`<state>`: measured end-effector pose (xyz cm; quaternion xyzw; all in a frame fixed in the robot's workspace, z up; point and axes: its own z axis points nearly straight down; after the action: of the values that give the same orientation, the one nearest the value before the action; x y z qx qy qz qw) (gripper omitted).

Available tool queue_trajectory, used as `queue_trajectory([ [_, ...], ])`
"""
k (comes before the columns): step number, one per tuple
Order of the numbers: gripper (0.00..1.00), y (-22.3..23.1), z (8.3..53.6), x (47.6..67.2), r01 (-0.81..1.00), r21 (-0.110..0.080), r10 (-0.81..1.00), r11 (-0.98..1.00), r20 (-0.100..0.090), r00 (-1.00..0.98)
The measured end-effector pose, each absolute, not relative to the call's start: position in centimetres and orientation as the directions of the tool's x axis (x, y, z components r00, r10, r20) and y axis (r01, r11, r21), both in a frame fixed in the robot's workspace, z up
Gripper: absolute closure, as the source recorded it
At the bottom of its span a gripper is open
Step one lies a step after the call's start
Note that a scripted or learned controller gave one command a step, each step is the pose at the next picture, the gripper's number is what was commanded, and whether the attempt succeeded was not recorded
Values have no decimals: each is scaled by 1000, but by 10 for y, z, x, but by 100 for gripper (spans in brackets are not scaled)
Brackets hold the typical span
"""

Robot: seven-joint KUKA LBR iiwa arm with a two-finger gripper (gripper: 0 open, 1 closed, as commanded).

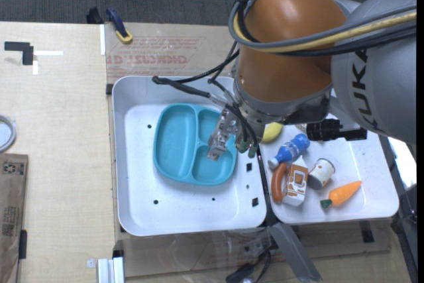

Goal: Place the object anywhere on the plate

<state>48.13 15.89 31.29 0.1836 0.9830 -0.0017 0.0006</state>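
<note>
A blue divided plate (pixel 179 142) lies in the left white bin (pixel 132 195). My gripper (pixel 219 142) hangs over the plate's right compartment, close to its surface, below the orange wrist band (pixel 288 43). I see no object between the gripper and the plate. The loose objects lie in the right bin (pixel 377 205): a yellow fruit (pixel 272 132) partly under the wrist, a blue and white bottle (pixel 290 149), a red sausage (pixel 277 183), a small carton (pixel 296 184), a white cup (pixel 321 173) and an orange carrot (pixel 344 193).
The arm's bulk covers the far part of the right bin and the wall between the bins. Black cables (pixel 192 81) trail over the left bin's far rim. Bare white floor surrounds the plate. A blue clamp (pixel 118 25) sits on the bench at the back.
</note>
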Motion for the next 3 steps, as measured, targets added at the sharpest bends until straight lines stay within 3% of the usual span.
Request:
queue_trajectory([
  [1,100,214,211,478,260,-3,260,966,2,-966],
  [2,0,214,211,478,261,-2,261,965,2,-965],
  [3,100,213,219,480,263,-4,263,965,2,-965],
])
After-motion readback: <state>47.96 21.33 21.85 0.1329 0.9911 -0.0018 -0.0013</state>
